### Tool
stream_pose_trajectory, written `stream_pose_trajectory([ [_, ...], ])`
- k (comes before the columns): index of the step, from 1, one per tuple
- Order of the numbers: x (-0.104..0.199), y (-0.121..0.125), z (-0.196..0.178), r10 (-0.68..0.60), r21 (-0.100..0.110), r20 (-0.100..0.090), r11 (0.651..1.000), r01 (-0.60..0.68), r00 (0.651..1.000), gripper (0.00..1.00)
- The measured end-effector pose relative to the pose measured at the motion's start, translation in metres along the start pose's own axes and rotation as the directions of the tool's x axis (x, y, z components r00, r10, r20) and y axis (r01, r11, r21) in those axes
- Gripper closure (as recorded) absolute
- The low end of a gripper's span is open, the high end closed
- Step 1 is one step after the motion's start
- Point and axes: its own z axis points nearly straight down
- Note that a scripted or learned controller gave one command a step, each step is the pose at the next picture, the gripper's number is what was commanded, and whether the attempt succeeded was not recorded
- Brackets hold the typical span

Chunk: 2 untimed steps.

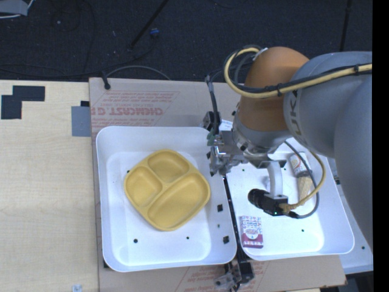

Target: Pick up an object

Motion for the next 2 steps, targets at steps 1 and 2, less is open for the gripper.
stream_pose_trajectory([
  [1, 0.0443, 0.0254, 0.0064, 0.000, -0.001, 0.001, 1.000, 0.000, 1.000, 1.00],
  [2, 0.0427, 0.0242, 0.0061, 0.002, 0.001, 0.002, 1.000, -0.002, 1.000, 0.00],
])
